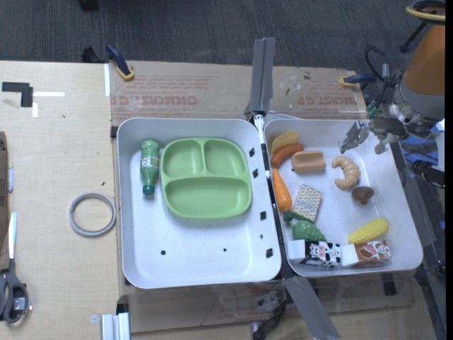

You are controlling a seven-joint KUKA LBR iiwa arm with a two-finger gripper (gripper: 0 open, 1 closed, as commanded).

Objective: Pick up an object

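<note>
Two white bins [134, 211] sit on a wooden bench [49, 154] above dark carpet [212, 13].

- I see my arm [429, 62] reaching in from the right, its orange band high at the upper right corner.
- My claw [364, 139] hangs low at the wrist's left, its two fingers spread apart, nothing between them.

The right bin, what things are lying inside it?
Inside the right bin lie a banana, a sausage, a bread piece, a croissant, a carrot, a cracker, corn, broccoli and small cartons. Anything beneath them is covered.
</note>
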